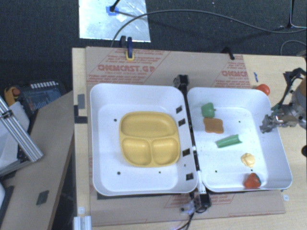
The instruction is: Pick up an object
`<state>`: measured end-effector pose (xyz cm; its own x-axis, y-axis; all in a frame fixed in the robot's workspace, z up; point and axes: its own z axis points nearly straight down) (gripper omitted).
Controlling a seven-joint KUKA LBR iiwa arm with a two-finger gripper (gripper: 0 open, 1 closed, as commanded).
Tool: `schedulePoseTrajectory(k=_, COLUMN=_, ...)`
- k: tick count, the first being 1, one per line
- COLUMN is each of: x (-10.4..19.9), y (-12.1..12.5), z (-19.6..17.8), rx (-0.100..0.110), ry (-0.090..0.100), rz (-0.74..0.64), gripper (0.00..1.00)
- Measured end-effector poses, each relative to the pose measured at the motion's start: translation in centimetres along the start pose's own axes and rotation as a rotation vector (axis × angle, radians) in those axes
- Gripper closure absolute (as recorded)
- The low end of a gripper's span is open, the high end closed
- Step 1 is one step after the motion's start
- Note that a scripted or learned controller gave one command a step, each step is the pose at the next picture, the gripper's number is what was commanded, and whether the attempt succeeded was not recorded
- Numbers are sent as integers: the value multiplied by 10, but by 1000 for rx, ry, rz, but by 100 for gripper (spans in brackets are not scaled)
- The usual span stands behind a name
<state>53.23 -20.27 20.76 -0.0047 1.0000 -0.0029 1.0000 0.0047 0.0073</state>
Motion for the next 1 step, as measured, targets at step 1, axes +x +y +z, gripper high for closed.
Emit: schedulePoseTrajectory(k=1, x=0, y=1, z=-9, rx=4, ry=2, rz=0, gripper=100)
